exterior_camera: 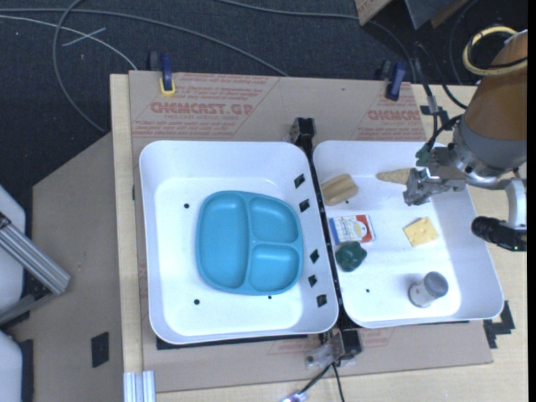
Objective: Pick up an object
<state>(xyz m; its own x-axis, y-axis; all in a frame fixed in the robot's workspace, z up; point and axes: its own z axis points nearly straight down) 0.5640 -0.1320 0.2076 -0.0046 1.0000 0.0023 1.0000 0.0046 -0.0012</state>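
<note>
"CHEMCAST GP" on the brown board (209, 107).

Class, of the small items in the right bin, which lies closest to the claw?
The pale tan wedge, lying just left of the claw; the yellow block sits lower, farther off.

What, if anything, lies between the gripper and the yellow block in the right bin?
Nothing visible does. The gripper hangs over the upper part of the right bin, and the yellow block lies just below it in the picture, with bare white floor between them. The grey cup sits farther down, out of the way.
</note>
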